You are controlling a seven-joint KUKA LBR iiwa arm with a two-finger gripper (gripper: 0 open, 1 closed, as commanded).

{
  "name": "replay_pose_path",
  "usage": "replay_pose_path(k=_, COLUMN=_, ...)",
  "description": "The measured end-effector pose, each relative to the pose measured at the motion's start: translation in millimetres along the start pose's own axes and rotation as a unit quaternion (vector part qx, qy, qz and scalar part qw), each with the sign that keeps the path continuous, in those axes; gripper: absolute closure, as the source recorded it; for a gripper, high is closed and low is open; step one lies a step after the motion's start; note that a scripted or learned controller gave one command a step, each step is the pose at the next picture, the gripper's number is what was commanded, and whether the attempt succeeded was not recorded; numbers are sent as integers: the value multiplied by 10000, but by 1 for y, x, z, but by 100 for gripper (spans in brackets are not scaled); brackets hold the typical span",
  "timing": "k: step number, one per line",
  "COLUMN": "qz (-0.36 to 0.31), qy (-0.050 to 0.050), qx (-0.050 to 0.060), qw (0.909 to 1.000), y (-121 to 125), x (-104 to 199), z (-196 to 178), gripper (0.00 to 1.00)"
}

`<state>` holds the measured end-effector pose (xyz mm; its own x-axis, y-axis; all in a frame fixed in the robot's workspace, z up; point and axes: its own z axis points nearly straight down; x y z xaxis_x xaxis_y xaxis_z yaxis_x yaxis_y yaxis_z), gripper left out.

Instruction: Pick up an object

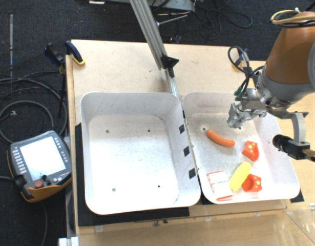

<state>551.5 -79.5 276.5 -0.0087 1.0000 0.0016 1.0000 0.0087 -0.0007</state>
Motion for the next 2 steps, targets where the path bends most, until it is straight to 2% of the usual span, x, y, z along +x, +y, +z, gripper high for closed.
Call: replay_pose_path(k=2, qz=1, qy=-3, qx=-10, qw=10000, y=42, x=104, z=7, gripper=100)
